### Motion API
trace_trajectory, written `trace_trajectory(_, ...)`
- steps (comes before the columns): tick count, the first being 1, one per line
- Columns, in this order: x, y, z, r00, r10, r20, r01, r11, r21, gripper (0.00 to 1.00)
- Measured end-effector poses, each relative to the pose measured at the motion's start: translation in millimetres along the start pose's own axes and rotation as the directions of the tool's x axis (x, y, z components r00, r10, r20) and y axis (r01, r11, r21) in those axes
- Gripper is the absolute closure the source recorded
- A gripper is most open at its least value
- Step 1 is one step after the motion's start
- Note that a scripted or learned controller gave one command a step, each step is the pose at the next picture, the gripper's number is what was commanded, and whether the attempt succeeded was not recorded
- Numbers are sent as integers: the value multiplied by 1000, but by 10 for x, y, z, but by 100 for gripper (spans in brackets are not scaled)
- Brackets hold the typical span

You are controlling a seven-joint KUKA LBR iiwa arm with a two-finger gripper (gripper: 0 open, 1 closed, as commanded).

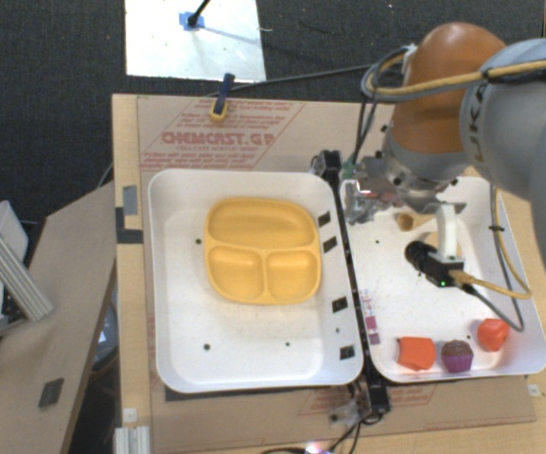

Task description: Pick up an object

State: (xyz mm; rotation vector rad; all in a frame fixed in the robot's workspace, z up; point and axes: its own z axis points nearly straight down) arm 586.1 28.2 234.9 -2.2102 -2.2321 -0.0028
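My gripper (359, 200) hangs low over the far left corner of the right bin (386, 310), close to the divider between the bins. A small tan object (405, 221) lies just to its right, partly under the wrist. Along the near edge of the right bin sit an orange block (416, 353), a purple cupcake-shaped toy (457, 356) and a small orange-red piece (492, 333). I see nothing held in the gripper.
A yellow divided plate (262, 251) lies in the left bin (183, 291). The grey arm with its orange band (448, 83) covers the far part of the right bin. Both bins rest on a cardboard sheet (225, 130).
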Motion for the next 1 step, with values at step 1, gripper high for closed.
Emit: trace_trajectory(1,518,25,-73,1000,0,-1,0,1000,-2,100)
